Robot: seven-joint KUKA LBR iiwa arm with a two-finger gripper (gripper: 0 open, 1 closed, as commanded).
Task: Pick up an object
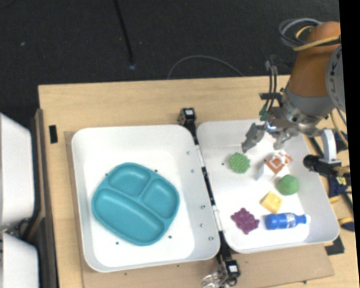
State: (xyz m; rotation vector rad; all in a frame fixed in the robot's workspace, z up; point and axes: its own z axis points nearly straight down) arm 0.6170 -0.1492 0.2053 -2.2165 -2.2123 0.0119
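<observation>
The gripper (265,137) hung with its fingers spread and nothing between them, and the orange-and-white block (278,162) lay just below it in the right bin (226,229)

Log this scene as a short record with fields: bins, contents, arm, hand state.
left bin: holds a teal divided plate
right bin: holds six small items
items: green bumpy ball, orange-and-white block, green ball, yellow block, purple bumpy piece, blue bottle
arm: reaches in from the right, over the right bin's far end
hand: fingers spread open, nothing between them, above the bin between the green bumpy ball and the orange-and-white block
</observation>
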